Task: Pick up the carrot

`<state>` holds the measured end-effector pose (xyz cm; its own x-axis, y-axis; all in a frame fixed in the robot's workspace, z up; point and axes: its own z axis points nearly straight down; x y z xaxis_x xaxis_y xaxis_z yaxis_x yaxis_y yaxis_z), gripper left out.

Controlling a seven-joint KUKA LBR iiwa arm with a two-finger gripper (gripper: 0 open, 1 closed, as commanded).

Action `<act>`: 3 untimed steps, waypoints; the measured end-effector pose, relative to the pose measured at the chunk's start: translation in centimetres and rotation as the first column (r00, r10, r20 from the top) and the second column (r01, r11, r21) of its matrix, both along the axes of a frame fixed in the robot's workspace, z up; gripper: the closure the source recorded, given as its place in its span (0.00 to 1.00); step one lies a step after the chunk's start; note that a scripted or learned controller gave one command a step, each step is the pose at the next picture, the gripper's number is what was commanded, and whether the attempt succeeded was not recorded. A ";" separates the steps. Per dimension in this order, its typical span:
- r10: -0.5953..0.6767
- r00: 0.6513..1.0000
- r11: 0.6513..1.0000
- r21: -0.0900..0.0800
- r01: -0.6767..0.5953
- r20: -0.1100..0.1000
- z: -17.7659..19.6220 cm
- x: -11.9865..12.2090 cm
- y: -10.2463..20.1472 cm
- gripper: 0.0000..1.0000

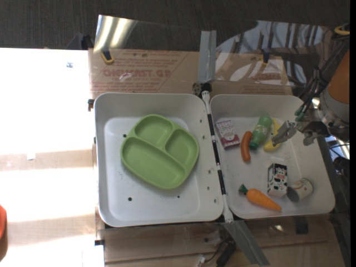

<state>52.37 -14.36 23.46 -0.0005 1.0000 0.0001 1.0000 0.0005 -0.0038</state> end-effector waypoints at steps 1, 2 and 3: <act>0.317 0.948 0.948 -0.002 -0.317 0.004 -1.0 13.5 4.7 0.00; 0.227 0.974 0.974 -0.002 -0.227 0.007 -13.4 12.8 3.9 0.00; 0.274 0.962 0.962 -0.004 -0.274 0.014 -13.6 5.8 3.4 0.00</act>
